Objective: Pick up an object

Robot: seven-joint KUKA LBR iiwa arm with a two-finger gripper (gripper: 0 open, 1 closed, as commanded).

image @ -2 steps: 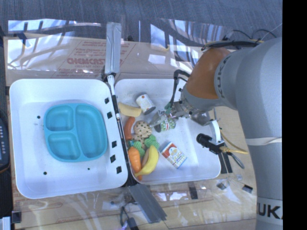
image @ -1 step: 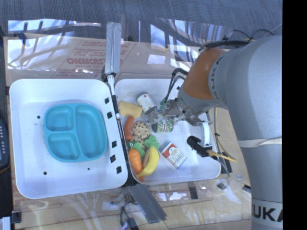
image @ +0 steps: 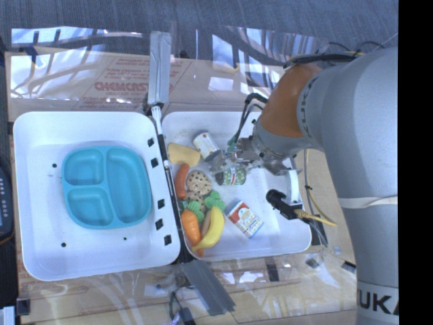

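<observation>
Where the claw (image: pixel 230 160) hangs, a small can (image: pixel 235 175) lies just below — touching.

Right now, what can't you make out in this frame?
- Gripper: camera view, its state is lost against the can below it.
- Cookie: partly covered by neighbouring toy food.
- Small carton: label print too small to read.
- Arm: cut off by the frame's bottom edge.

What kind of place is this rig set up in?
Probably a robotics lab bench for pick-and-place tests, not a real kitchen: two white bins sit side by side, the right one holds toy food such as a banana, and a KUKA arm reaches in.
</observation>
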